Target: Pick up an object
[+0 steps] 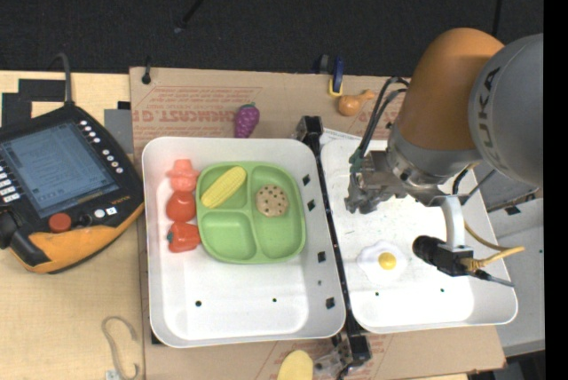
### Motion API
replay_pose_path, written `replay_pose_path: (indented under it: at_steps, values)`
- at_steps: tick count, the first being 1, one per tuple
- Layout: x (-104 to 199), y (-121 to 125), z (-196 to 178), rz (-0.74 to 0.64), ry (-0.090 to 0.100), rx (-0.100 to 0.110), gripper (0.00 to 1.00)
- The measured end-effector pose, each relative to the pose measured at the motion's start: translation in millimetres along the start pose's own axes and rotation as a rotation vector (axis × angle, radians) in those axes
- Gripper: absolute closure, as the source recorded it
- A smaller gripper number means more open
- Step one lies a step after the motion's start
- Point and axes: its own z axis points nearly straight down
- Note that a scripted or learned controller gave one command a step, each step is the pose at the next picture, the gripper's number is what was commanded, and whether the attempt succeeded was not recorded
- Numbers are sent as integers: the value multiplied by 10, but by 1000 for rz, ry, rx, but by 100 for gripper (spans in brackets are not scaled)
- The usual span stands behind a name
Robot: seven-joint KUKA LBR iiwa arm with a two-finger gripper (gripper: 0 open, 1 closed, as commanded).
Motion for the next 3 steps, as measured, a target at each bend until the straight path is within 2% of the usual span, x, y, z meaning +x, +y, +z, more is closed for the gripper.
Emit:
replay_pose_path:
  at_steps: [1,2,3]
  values:
    - [383,218,205,1,-1,2,100]
    - [396,380,83,5,-1,0,100]
    - [440,380,166,5,-2,4,100]
